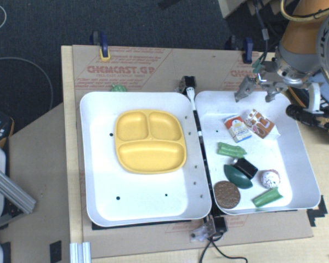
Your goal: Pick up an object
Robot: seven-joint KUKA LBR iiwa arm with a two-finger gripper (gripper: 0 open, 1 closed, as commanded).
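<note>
Up at the far edge of the right bin [296, 147] you see the gripper [257, 92], its two fingers [242, 92] spread apart and pointing down, with nothing between them. They hang over the bin's far rim, apart from every object inside. Behind them the grey wrist rises to the orange band of the arm [307, 21], which comes in from the far right.

Just near of the fingers, in the far half of that bin, lies a small orange-and-white packet [237, 128], and touching its right side a brown-and-white wrapped item [260, 124]. Nearer still you find a green stick-shaped piece [231, 150], then a black block [245, 167] resting against a dark green rounded object [237, 177]. To the right of those sits a small white ball with red speckles [270, 178]. At the near rim lie a round brown disc [227, 194] on the left and a bright green piece [267, 197] on the right, set at a slant.

Look left and the other bin [98, 163] carries a yellow divided plate [150, 141] with three compartments, lying flat in its far half. Both bins sit side by side on a brown board [153, 64] on the worktop, clamped at its far edge by blue clamps [103, 44].
</note>
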